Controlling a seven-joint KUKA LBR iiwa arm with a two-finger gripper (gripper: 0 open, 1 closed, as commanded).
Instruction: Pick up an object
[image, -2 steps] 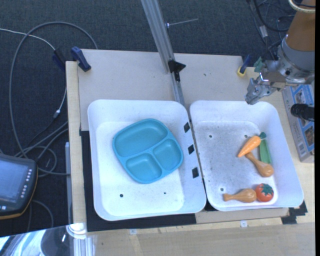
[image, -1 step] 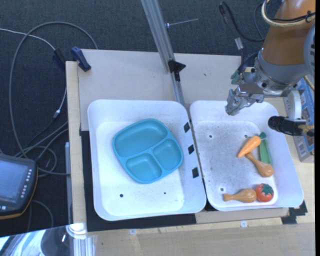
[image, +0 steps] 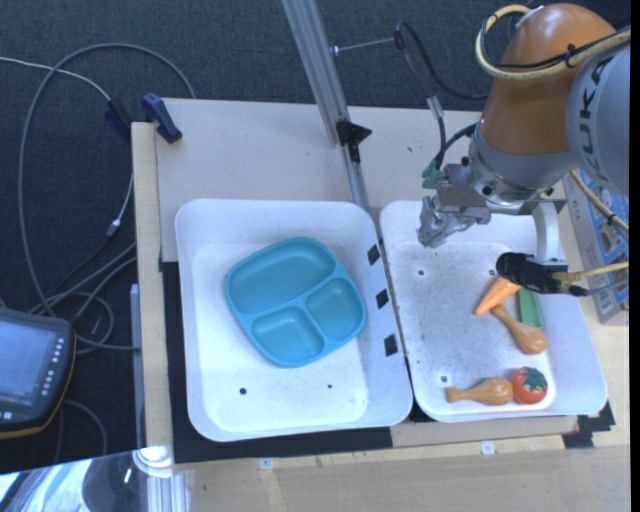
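Hardly begun, judging by the layout: not yet lifting anything, with all of the pick left to do. Find the two-finger metal gripper (image: 432, 232) just right of the blue three-compartment plastic tray (image: 295, 300), level with its far edge, hanging over a bare patch of the speckled shallow white bin (image: 440, 330) next door. Cannot tell whether apart or together at the pincer; no toy seen in it, at any rate.

Look further right of the tray for the candidates, all apart from the gripper. First, an orange tapered toy carrot (image: 496, 296), smooth and glossy, lying against a flat green strip (image: 530, 308). Just beside that pair, a tan toy drumstick (image: 524, 332) with a bulbous end and a thin shank. Nearer the camera, also right of the tray, a second tan drumstick (image: 478, 392) up against a round red toy tomato (image: 531, 386) with a green cap. All hard-looking moulded plastic, rounded, probably slippery to pinch.

Left to do: travel across, descend, close on one, raise it. As for the tray: matte, round-cornered, sitting askew in the other white bin (image: 200, 330).
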